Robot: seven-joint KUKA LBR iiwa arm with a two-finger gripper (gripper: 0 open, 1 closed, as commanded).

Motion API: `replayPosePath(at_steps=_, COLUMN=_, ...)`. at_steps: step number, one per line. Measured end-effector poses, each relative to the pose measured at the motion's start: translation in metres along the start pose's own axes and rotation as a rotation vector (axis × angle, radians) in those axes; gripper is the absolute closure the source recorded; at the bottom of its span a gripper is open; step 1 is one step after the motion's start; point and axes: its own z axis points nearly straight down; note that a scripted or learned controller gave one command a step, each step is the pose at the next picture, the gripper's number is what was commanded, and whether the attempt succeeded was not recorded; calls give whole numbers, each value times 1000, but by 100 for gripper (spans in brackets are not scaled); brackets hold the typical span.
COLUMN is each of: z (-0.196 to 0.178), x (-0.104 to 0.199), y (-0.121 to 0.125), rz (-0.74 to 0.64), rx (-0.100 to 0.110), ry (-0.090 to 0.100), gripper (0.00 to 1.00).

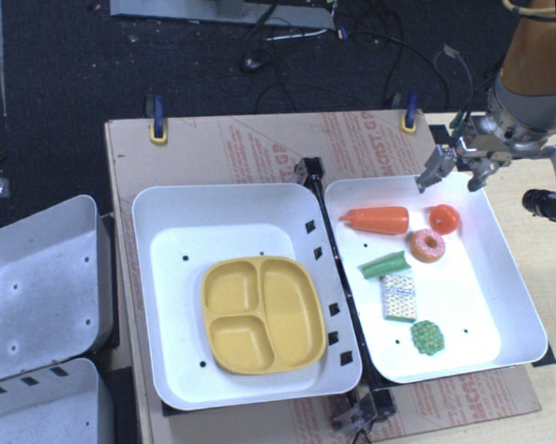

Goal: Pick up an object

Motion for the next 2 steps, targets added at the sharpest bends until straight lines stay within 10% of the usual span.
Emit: replayPosePath(at_steps=2, z=55, x=-1, y=7, rz=-1, rx=-7, ry=-1, gripper=0)
